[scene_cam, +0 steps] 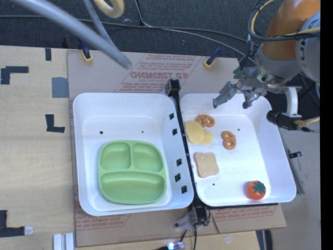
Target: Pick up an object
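Two pretzels [205,121] are lying in the right bin [276,155] near chips [196,133], bread [206,164] and a tomato [255,189]. Above its far edge the gripper [234,99] is hovering, fingers spread, holding nothing. Descending there, it is risking striking the rim and closing empty.

My bench [31,139] is pale wood with a few dark tape marks. A brown cardboard sheet [156,69] with red print lies flat on it. Two shallow white bins rest on that sheet, touching along a black clipped seam. Taking the seam as my landmark, the left bin [86,113] sits on its far side from me and the right bin [276,155] on my side. Two yellow-tipped clamps [86,56] pin the sheet's far edge, beyond the bins.
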`<state>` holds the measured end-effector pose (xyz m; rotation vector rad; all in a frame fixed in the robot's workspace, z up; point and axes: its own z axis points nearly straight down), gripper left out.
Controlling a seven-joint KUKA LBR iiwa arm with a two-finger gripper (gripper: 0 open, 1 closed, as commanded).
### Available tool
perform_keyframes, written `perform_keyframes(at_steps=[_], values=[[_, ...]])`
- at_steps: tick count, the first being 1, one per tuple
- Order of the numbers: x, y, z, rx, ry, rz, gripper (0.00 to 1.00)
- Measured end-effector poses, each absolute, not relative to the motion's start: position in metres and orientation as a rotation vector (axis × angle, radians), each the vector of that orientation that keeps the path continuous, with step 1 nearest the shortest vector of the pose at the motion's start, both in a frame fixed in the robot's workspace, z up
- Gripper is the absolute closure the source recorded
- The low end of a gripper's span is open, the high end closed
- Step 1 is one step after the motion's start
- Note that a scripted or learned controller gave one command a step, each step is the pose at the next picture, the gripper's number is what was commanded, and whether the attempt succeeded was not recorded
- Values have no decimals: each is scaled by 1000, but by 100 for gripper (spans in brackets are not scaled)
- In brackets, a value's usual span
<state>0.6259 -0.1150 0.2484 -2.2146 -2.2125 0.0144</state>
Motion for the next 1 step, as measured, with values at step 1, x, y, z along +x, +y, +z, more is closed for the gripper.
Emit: perform_keyframes(at_steps=[1], values=[[628,-115,256,-2219,-2223,2,0]])
